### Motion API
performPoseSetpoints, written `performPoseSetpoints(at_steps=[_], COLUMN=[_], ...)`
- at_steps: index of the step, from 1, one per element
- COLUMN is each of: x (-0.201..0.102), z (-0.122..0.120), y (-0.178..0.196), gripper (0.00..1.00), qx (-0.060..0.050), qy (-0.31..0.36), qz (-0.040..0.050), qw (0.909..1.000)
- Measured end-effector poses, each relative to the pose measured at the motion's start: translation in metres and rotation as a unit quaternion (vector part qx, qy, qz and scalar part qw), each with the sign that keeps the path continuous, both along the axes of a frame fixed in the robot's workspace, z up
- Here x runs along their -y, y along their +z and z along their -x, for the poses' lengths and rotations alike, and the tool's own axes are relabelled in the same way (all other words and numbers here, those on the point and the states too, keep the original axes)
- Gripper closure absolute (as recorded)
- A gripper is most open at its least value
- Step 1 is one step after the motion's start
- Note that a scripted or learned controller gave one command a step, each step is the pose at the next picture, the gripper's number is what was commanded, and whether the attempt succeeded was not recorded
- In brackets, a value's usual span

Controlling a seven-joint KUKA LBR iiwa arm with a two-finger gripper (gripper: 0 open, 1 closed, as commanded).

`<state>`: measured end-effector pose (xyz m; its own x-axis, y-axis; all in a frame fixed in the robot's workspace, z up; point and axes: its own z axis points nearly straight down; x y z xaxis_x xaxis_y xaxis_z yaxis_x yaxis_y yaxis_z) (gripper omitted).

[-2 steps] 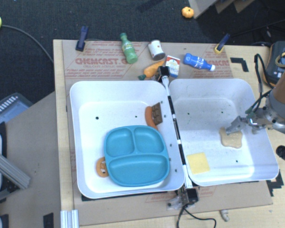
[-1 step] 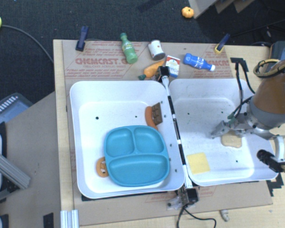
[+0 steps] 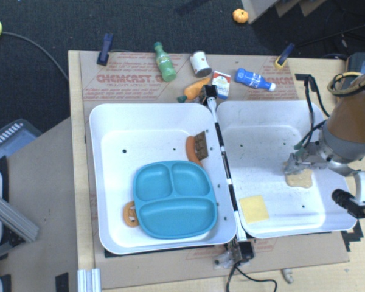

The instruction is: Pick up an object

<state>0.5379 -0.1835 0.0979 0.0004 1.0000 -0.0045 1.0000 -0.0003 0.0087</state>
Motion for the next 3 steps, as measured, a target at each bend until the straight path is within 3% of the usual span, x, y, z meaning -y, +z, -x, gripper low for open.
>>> performPoseSetpoints(at_steps=[1, 2, 3], x=[0.036, 0.040, 0.038], z=[0.020, 0.059, 0.017], y=[-0.009, 0.002, 0.085], gripper=[1.00, 1.00, 1.00], qx=[0.000, -0.005, -0.003], qy=[0.001, 0.000, 0.001], qz=[-0.0013, -0.0025, -0.0014], qw=[1.0000, 1.0000, 1.0000])
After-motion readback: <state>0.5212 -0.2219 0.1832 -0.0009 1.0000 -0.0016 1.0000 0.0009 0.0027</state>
